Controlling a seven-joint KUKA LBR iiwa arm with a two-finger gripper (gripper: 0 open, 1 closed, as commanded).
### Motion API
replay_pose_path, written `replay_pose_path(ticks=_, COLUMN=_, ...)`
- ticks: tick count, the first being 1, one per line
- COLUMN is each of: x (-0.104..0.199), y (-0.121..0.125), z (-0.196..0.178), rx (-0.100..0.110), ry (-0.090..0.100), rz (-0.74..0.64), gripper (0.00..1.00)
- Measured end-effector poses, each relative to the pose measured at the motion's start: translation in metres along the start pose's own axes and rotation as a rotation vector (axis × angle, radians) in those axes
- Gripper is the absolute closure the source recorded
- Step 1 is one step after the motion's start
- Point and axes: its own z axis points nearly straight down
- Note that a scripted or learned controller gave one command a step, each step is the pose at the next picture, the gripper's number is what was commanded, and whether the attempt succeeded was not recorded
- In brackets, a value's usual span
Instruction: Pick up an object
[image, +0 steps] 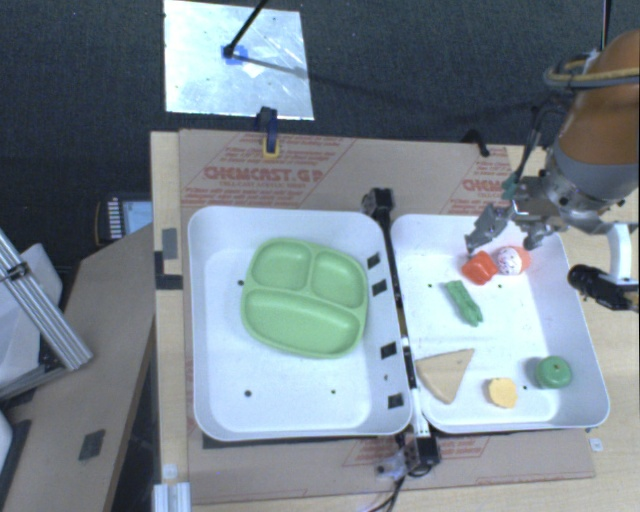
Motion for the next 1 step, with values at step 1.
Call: replay_pose_path(ticks=1, x=0.0002, y=0.0018, z=-0.0069, rx=-0.012, ry=-0.001, rz=-0.002, gripper=0.0)
